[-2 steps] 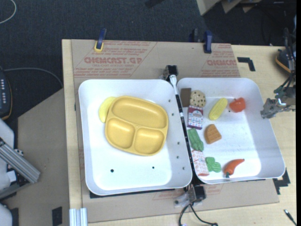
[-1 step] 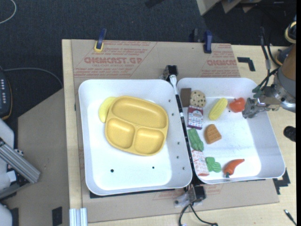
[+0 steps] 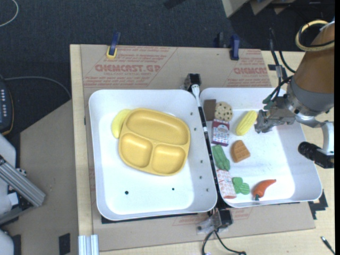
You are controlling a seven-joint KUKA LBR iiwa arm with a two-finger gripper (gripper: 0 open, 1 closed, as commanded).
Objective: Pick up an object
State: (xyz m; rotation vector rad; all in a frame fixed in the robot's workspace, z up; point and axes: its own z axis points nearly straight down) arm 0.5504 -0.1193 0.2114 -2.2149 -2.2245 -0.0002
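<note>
Gripper (image 3: 264, 122) hovering in the right bin (image 3: 297, 193) — can't tell its grip from here

Corn cob (image 3: 246, 122) sits just left of it; "CHEMCAST GP" is printed in red on the brown board (image 3: 159, 62) — yellow divided tray (image 3: 154, 141) fills the left bin (image 3: 106, 179).

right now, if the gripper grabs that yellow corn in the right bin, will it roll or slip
Probably somewhat. The corn looks rounded and tapered, so a push could roll it. Its glossy, plastic-looking surface suggests a light, stiff toy that may slip from the gripper beside it.
</note>
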